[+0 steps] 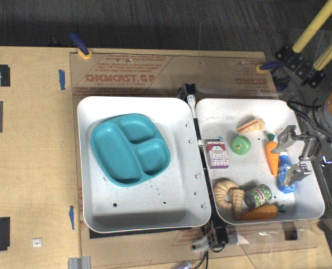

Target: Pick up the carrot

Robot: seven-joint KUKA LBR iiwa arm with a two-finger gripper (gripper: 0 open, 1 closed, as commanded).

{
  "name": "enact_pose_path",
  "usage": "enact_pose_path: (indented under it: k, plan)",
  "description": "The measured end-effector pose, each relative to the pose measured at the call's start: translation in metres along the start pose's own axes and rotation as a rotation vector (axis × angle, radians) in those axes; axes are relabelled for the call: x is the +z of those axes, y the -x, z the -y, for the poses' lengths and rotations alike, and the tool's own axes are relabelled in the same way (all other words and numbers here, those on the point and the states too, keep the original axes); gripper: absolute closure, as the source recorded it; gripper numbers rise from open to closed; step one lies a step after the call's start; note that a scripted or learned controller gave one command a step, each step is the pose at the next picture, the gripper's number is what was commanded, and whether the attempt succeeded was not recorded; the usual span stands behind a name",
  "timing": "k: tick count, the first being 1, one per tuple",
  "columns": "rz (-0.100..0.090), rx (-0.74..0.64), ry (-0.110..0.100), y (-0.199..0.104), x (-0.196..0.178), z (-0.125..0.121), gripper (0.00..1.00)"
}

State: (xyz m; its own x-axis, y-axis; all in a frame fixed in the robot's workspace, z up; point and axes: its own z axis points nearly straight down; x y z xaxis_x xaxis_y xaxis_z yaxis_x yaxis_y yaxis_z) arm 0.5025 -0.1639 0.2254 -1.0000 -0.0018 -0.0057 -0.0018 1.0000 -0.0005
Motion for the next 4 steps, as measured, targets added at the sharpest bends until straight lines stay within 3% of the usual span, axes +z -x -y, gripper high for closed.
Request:
enact_pose_path:
  k: [1, 2, 3, 4]
  plan:
    - [0.006, 0.095, -0.001, 0.033, 0.129, -0.009, 0.00]
    - [0.013, 0.094, -0.001, 0.035, 0.118, -0.010, 1.00]
    - [0.016, -0.250, -0.003, -0.016, 0.134, -0.003, 1.00]
    - [0.026, -0.251, -0.005, -0.013, 0.122, -0.005, 1.00]
